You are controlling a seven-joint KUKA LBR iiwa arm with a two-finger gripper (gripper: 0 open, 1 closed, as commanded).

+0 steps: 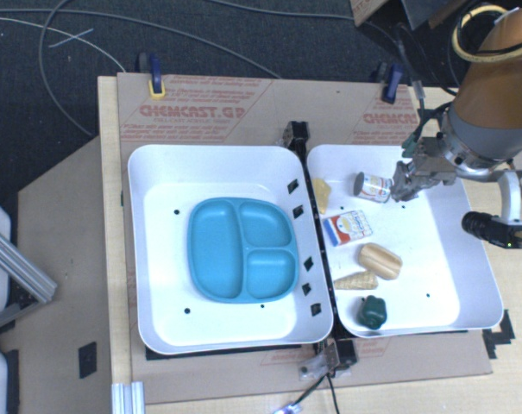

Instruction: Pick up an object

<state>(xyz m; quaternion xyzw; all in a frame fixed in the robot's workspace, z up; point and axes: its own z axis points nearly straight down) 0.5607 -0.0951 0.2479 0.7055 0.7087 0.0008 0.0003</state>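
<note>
Camera view: gripper sits low in the right bin, touching the small can lying on its side, likely lined up for a grab. Can't tell the finger state. Bread roll and green pepper lie nearer the front.

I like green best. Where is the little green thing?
The green thing lies in the right bin, near its front edge, just below the ice cream cone.
</note>
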